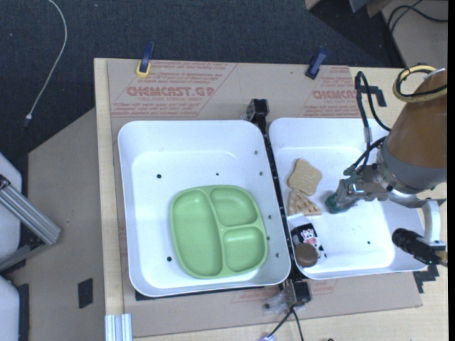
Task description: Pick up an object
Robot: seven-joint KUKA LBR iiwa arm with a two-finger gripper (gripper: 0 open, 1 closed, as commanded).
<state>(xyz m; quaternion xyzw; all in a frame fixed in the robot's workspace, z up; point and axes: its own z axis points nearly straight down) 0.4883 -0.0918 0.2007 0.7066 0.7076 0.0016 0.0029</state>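
In the right bin [370,258] there are a few small things to pick from. A tan piece that looks like toast [306,175] lies near the bin's left wall, toward the back. Just in front of it lies a paler, criss-crossed piece like a waffle [302,204], touching or nearly touching the toast. Nearer the front, close to the left wall, is a small black and white thing [306,234], and right in front of that a round brown thing [307,256]; the two look like they touch. The tool [335,202] is down low in this bin, just to the right of the waffle piece. A small green thing [333,204] sits right at the tip of the tool, but I cannot tell if the tool is wide, narrow, or holding it, because the tip is too small and dark to make out. The grey arm [416,141], with its orange part, comes in from the right side, with black cables [364,112] looping over it. The left bin [142,190] holds a light green plate [218,230] with three parts, one long part on the left and two smaller ones on the right. The plate lies flat toward the front of that bin. Both bins sit side by side on a brown board on the desk [213,91], which has red writing on it. A yellow clamp [145,61] and a blue clamp [316,62] grip the back edge of the board.
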